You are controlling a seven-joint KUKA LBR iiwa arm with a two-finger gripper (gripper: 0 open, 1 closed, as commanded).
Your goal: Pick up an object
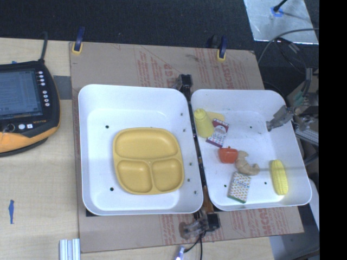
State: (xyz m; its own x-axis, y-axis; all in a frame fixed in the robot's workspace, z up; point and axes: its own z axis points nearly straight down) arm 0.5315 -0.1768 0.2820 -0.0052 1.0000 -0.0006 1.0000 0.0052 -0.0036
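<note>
At the right rim of the right bin [245, 95] hangs the pincer [277, 118], a grey tip poking in over the bin's edge; whether it is spread or closed cannot be told, and nothing shows in its grip. Well to its left, by the bin's far wall, stands a yellow bottle [203, 122], with a red-and-white packet [218, 132] touching it. Below and left of the pincer lie a red tomato-like piece [228, 155], a tan lump [248, 166] just beside it, and a speckled card box [239, 187]. Almost straight below the pincer lies a yellow corn cob [278, 177]. Farther left, the left bin [97, 104] holds a yellow divided plate [147, 160].
</note>
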